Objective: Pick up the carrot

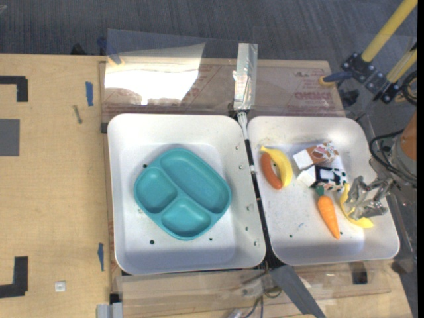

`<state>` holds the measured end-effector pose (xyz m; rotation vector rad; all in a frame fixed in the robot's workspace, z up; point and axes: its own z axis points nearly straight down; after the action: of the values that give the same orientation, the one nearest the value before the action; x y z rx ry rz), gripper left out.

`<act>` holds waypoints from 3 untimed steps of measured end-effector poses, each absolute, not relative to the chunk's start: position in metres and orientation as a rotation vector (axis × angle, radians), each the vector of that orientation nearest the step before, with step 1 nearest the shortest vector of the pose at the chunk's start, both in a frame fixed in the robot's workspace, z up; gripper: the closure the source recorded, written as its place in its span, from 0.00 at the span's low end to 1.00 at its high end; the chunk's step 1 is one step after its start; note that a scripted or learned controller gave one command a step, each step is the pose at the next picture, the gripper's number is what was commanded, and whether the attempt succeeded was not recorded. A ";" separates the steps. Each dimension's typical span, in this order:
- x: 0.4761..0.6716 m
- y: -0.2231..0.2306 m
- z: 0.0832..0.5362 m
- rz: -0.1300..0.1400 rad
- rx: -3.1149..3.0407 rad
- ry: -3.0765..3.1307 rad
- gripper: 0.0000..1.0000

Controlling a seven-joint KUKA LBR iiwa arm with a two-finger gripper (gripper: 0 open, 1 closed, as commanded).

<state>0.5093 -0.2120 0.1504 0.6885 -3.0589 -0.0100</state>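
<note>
The carrot [328,215] is orange with a green top and lies in the right bin [377,244], its tip pointing toward the near edge. My gripper [364,201] reaches in from the right and hovers just right of the carrot, over a yellow item [358,220]. Its fingers stand open with nothing between them, and a small gap separates them from the carrot.
Further back in the right bin lie a banana [281,163], an orange-red piece [272,170], a white card [303,158], a brown-and-white toy [323,153] and a black-and-white item [329,175]. The left bin [126,244] holds a teal divided plate [182,192].
</note>
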 end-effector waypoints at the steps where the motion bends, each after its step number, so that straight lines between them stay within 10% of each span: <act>1: 0.514 -0.155 0.224 0.004 0.430 -3.125 1.00; 3: 0.503 -0.113 0.188 0.004 1.200 -2.915 1.00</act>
<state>0.5034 -0.1130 0.1881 1.2002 -2.9153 0.0039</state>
